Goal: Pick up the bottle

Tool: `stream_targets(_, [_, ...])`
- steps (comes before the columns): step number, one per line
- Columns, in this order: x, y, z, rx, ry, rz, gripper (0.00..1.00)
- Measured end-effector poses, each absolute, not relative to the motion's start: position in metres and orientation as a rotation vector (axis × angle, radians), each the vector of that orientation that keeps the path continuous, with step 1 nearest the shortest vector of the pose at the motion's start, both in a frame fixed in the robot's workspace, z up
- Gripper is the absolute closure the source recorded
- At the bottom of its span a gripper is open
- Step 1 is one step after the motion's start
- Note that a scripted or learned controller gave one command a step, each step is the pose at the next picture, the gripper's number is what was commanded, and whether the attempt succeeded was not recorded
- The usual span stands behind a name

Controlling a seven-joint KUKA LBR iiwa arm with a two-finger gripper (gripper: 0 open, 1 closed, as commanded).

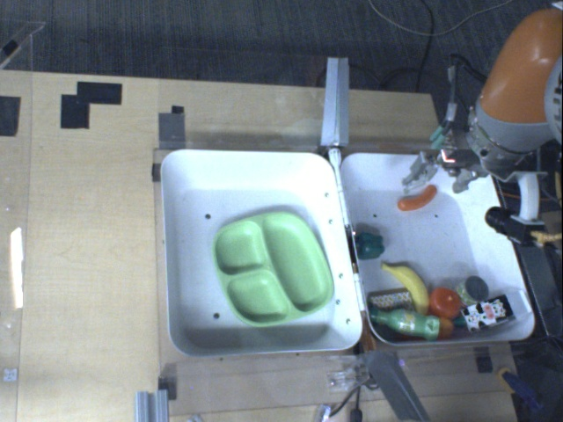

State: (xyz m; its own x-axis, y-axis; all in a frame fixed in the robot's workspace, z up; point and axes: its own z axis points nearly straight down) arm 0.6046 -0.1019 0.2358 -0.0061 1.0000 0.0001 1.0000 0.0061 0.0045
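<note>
Gripper hovers at far end of right bin, fingers spread, nothing between them, just above orange sausage-like toy. Green bottle lies on its side at near edge of that bin, well apart from gripper. It is wedged among banana, dark snack bar and tomato. Risk: closing here likely grabs the toy; crowding may block fingers, and the rounded bottle could slip.
</note>
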Motion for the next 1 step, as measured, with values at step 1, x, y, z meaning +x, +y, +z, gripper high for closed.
stream_targets(1, [0.5635, -0.1677, 0.1633, 2.157, 2.279, 0.003, 0.0])
